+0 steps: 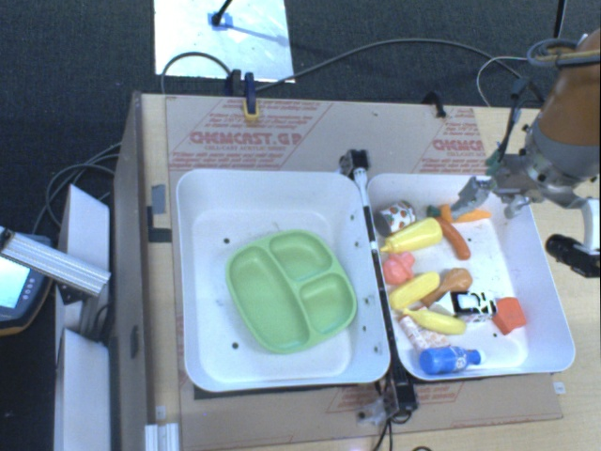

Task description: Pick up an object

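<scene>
Objects for picking: toy clutter heaped in right bin (549, 294), unsorted, within arm reach. Largest to smallest: left bin (202, 242), holding green divided plate (291, 289) flat at centre; yellow corn cob (411, 237); orange carrot (454, 237); blue bottle (448, 359) at near wall. Gripper (496, 193) above right bin's far rim, fingers spread, grasping nothing, poised for descent.

Toys crowd the right bin (554, 341) (yellow corn (410, 238), blue bottle (447, 359), orange block (508, 315)), all lying loose.
</scene>
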Robot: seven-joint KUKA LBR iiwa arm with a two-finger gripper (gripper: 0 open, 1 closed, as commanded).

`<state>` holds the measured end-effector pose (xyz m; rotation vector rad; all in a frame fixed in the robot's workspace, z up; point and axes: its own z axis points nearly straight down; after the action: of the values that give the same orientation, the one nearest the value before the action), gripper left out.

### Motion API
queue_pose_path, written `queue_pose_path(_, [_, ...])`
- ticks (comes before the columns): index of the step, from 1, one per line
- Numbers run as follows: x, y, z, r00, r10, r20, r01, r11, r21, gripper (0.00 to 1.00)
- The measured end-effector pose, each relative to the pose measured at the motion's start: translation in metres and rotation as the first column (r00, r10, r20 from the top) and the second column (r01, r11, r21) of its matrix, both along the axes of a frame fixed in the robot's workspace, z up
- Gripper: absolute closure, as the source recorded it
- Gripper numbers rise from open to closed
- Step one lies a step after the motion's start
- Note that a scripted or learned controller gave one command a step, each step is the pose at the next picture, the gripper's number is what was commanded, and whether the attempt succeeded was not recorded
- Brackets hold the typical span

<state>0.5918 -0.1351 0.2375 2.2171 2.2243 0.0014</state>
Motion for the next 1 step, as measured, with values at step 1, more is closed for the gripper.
queue_pose_path(1, [0.0368, -0.0543, -0.1017, 1.000, -0.003, -0.002, 0.003, 1.000, 0.000, 0.00])
